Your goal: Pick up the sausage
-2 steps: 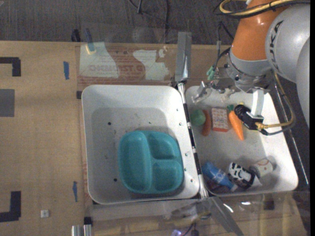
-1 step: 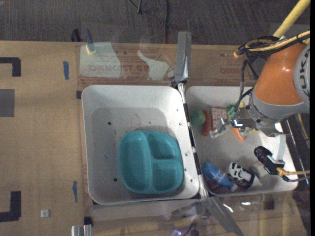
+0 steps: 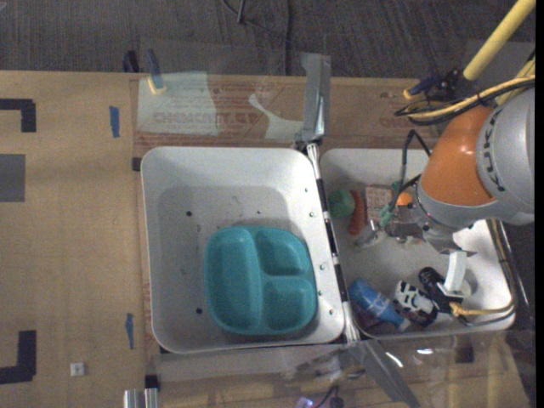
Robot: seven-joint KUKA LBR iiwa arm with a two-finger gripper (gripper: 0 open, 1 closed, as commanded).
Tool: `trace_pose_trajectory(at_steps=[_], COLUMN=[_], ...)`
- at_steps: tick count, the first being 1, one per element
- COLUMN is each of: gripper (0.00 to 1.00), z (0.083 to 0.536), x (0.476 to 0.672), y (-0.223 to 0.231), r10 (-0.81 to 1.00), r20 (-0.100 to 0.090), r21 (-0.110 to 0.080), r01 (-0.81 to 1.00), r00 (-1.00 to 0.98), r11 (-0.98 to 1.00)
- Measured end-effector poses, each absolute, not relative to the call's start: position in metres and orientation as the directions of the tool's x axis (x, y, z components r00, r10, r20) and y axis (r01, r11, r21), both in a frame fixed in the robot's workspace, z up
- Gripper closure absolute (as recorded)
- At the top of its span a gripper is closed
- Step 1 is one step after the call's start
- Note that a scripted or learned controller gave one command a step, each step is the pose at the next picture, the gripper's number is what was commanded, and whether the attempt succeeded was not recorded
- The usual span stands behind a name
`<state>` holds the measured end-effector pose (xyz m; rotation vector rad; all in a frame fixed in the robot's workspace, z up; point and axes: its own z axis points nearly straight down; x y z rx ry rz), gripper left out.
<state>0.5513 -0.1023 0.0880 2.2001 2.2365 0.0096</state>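
Gripper [image 3: 380,228] low in right bin [image 3: 489,270], close beside sausage [image 3: 358,212], reddish piece by green toy [image 3: 342,202] near divider. Grip state: cannot tell, wrist blocks view. Sausage apparently on bin floor; grasp and lift remain. Teal tray [image 3: 259,280] in left bin.

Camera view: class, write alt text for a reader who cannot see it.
A grey and orange robot arm reaches into the right white bin, its end effector beside a reddish sausage among small toys. The left white bin holds a teal divided plate.
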Motion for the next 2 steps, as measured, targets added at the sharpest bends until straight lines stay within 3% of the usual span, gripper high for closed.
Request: trace_pose_trajectory(at_steps=[1, 2], gripper=[0.0, 0.0], z=[0.184, 0.096], x=[0.546, 0.58], y=[-0.078, -0.099], r10=[0.994, 0.957], r20=[0.0, -0.003], r21=[-0.001, 0.009], r01=[0.994, 0.957], r00=[-0.107, -0.291], r11=[0.107, 0.291])
